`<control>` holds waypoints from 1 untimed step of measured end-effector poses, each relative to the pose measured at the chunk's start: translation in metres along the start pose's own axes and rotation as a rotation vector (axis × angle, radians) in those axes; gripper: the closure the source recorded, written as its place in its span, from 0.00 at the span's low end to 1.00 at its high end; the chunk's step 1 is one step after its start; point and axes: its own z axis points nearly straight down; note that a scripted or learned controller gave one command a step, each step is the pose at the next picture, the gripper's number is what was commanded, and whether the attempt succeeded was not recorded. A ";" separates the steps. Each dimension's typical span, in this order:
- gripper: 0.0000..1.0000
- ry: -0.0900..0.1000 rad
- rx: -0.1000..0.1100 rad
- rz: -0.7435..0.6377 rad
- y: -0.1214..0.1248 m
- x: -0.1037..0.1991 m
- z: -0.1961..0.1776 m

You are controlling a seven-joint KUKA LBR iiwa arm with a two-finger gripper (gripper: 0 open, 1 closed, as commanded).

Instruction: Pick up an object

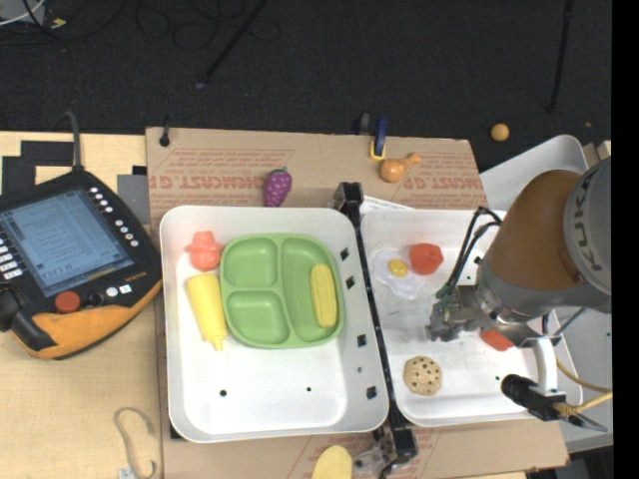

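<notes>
The pick looks barely begun, with nothing lifted so far. The gripper (446, 319) hangs low over the right bin (399, 392), its dark tip close above the bin floor, but nothing shows between its parts and I cannot tell whether the jaws stand wide or narrow. The candidates in that bin all lie free: a fried egg (399, 271) and a red tomato (426, 257) just beside each other toward the far side, a cookie (423, 374) near the front, and a small red piece (496, 341) half hidden under the arm. Closing on one object and raising it clear are, in my judgement, still to do.
</notes>
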 end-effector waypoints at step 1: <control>1.00 -0.001 -0.003 -0.005 0.004 -0.002 -0.063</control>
